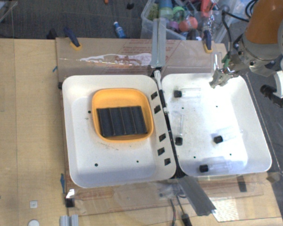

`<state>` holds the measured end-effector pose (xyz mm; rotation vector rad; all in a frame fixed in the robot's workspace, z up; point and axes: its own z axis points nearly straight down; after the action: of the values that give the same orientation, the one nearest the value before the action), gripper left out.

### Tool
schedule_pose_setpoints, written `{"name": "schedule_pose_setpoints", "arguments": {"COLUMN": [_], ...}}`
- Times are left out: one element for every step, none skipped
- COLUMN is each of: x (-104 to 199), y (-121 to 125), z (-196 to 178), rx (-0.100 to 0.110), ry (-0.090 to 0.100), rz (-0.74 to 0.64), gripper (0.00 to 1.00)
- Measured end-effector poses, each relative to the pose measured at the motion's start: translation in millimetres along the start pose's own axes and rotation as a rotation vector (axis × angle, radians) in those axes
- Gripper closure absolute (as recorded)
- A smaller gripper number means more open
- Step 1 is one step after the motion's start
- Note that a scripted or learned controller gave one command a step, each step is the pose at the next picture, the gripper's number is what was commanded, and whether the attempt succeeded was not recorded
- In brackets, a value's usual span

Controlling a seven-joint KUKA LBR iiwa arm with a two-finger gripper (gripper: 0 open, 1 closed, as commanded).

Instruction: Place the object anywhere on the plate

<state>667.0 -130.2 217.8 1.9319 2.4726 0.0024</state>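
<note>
no brand, label or writing can be read anywhere; a strip of faint reddish print runs along the clear sheet behind the bins, but it is too blurred to make out. the tool (220,77) hangs at the upper edge of the right bin (236,108), near that bin's far wall, below the grey arm (266,29) with its orange band that enters from the upper right. its pale metal fingertips point down and left toward the bin floor, and they look close together, but the view is too small and blurred to tell whether they are apart or closed, and nothing can be seen between them. the plate (121,98), an orange-yellow rounded square, sits in the upper middle of the left bin (80,154). the object (121,121), a dark grey ribbed rectangular block, lies flat on the plate, covering most of its lower half and reaching close to its front rim. the tool is well apart from both plate and object, across the divider between the two bins. small black pieces lie scattered on the right bin's floor, and a row of dark tabs runs down the divider. the two bins rest side by side on the wooden table (19,126). behind the table stands a clear tub (193,8) holding colourful items.
</note>
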Motion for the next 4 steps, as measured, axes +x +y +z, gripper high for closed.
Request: {"name": "schedule_pose_setpoints", "arguments": {"x": [11.2, -1.0, -43.7, -88.3], "y": [3.7, 1.1, -20.1, -33.9], "z": [-29.5, -75.5, -196.1, -219.4], "rx": [-0.002, -0.003, -0.003, -0.005], "ry": [0.000, -0.002, -0.002, -0.006], "rz": [-0.198, -0.483, -0.642, -0.998], "gripper": [1.00, 1.00, 1.00, 1.00]}}
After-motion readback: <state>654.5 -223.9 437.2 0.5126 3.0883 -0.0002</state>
